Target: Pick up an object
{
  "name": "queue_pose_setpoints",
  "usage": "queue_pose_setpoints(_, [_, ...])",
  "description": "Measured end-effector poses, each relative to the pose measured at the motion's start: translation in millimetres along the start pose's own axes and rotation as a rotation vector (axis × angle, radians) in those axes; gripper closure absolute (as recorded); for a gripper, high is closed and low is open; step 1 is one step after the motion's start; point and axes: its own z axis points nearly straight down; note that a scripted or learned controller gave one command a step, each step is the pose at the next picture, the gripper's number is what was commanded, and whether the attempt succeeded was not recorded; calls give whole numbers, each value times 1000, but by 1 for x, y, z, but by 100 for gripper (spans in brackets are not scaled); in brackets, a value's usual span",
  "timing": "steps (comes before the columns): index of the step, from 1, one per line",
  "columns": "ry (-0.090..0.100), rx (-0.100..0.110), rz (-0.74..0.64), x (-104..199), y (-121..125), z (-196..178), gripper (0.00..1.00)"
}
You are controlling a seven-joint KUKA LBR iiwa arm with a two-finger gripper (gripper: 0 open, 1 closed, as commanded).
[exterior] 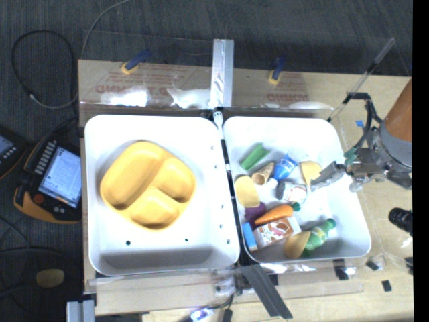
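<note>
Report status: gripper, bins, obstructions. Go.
Gripper over right white bin, holding nothing visible. Orange carrot toy beneath, items crowded. Big yellow lump fills left bin.

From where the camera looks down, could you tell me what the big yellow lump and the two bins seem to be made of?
Yellow lump: probably soft foam or moulded plastic, with rounded lobes and a dull sheen. Left bin and right bin: likely thin glossy white plastic, with smooth rounded corners.

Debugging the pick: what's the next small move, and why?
Probably ease the gripper left and down toward the toys. It sits at the right bin's right side with nothing visibly between its fingers, and the nearest pieces, the yellow wedge and carrot, lie just left of it.
</note>
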Motion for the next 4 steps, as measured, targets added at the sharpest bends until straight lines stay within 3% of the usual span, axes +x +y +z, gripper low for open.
queue_pose_setpoints(1, [-1,-1,-4,-57,57,-27,0])
queue_pose_setpoints(2, [1,-1,-106,-23,68,138,0])
queue_pose_setpoints(3, [-8,-12,-309,5,126,166,0])
queue_pose_setpoints(4, [-2,-15,-65,-4,103,166,0])
